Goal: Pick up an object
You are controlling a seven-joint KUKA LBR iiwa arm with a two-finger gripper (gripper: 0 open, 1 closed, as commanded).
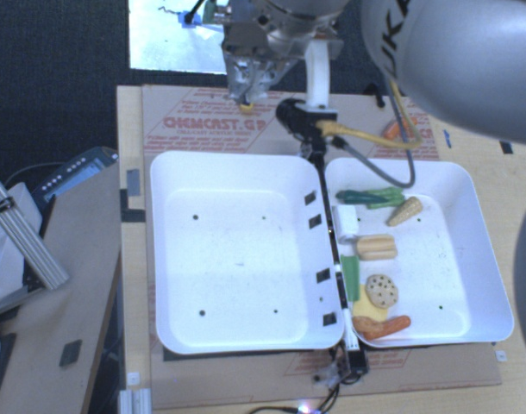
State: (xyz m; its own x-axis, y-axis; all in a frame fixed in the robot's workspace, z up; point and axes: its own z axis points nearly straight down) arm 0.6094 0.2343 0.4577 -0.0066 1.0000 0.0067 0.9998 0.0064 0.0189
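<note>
Gripper (246, 91) hangs high over the cardboard (198, 124) just beyond the far rim of the left bin (237, 261). It is well apart from every item. Whether the claw is open or closed: cannot tell, the tip is small and blurred. A small yellow speck sits at its lower end. It may be part of the tool or a scrap held there, and I cannot tell which.

All candidates lie in the right bin (448, 270), crowded toward the divider:
- green pod (372, 197) at the far end, with a pale cone (404, 210) just beside it
- white piece (347, 221) and green strip (349, 274) tight against the inner wall
- bun (376, 247) mid-bin
- cookie (381, 290) below it
- orange piece (385, 325) at the near corner, touching or almost touching the wall

Judgement: no pick is made yet. The arm looks parked up and clear so the camera gets an open look at both bins. A yellow cable (366, 134) loops from the wrist across the far rim of the right bin.

The bun and cookie lie free of the walls and look the easier grabs. The wall-huggers leave little room for a claw to straddle them. The orange piece's corner spot is the likeliest place for a miss.
</note>
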